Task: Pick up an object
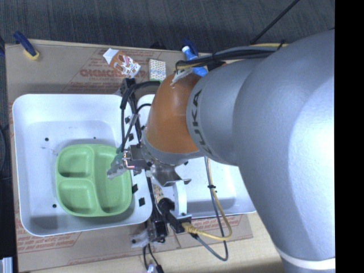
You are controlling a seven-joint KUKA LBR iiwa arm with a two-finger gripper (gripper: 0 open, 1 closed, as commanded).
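Note:
A light green divided plate (85,181) with three compartments lies in the left white bin (34,124), toward its front. My gripper (120,166) hangs at the plate's right rim, just below the orange band (168,121) of the arm. The wrist hides most of the gripper, and I see nothing held in it. The arm's grey body covers most of the right bin (227,203).
The bins sit on a cardboard sheet (68,67) with a small packet (122,64) and a card (157,69) at its back edge. Blue clamps (25,44) grip the sheet's back corners. Cables, one of them yellow (207,235), hang near the front between the bins.

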